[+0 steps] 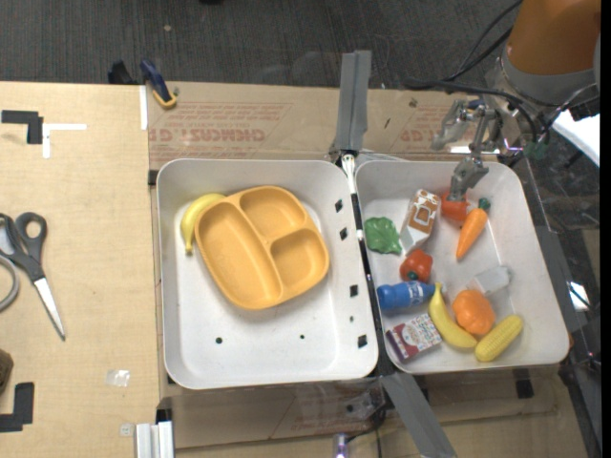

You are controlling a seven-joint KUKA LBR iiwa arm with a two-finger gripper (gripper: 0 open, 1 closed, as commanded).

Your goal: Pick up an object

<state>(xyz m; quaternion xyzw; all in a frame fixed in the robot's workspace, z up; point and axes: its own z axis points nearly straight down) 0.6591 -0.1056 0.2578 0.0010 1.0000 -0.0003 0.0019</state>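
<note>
My gripper [469,165] hangs over the far edge of the right bin [539,256], just above a red toy [455,209] and the top of a carrot [470,235]. I see nothing held in it. Below lie an orange-and-white snack packet [422,212], a green leafy piece [382,235], a red pepper [415,264], a blue bottle [404,296], a banana [447,322], an orange [474,311], a yellow piece [498,339] and a red packet [413,338].
The left bin [258,351] holds a yellow divided plate [263,246] with a second banana [196,218] tucked under its left side. Scissors [33,265] lie on the bench at far left. Cables run behind the arm at the upper right.
</note>
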